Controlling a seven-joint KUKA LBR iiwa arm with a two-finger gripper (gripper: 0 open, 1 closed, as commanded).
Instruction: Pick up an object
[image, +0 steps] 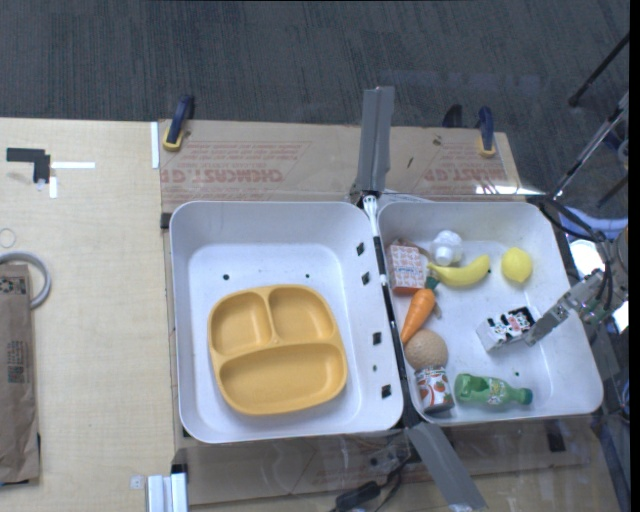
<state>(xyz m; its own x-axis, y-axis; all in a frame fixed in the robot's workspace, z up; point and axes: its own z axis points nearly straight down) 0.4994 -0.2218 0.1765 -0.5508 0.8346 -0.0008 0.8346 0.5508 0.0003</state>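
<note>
The right bin (560, 250) holds several objects. Along its left side lie a red-and-white carton (407, 267), a carrot (419, 312), a brown round fruit (426, 350) and a small can (434, 390). A white item (446, 243), a banana (462, 272) and a lemon (516, 264) sit toward the back. A green bottle (490, 391) lies at the front. A black-and-white patterned box (506, 326) lies right of centre. My gripper (538, 328) comes in low from the right, its tip against the box's right end.
The left bin (190, 300) holds a yellow divided plate (277, 347). A hinged divider (380, 300) runs between the bins. Cardboard with blue clamps (180, 122) lies behind them. A brown bag (15, 370) sits at the far left.
</note>
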